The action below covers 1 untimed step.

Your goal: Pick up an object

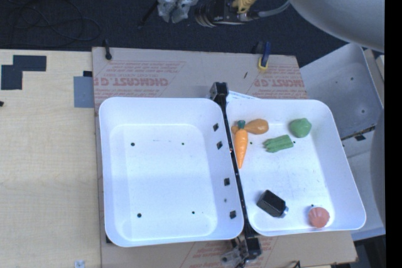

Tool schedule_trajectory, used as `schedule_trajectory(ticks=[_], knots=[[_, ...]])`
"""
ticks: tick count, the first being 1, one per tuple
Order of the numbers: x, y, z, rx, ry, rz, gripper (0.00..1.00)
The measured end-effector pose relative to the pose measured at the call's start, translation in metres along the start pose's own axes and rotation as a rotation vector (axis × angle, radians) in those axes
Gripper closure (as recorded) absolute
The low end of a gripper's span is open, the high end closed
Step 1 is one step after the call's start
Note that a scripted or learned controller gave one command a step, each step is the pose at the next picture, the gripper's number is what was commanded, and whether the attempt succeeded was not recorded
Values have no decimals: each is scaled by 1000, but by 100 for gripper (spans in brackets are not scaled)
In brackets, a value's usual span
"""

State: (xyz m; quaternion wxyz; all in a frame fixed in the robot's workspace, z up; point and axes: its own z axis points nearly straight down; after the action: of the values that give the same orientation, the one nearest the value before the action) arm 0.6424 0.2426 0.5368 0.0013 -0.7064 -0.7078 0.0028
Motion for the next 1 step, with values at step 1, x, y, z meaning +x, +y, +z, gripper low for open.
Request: schedule_trajectory(ticks=[1], knots=[[0,-13,0,1,0,-1,100]])
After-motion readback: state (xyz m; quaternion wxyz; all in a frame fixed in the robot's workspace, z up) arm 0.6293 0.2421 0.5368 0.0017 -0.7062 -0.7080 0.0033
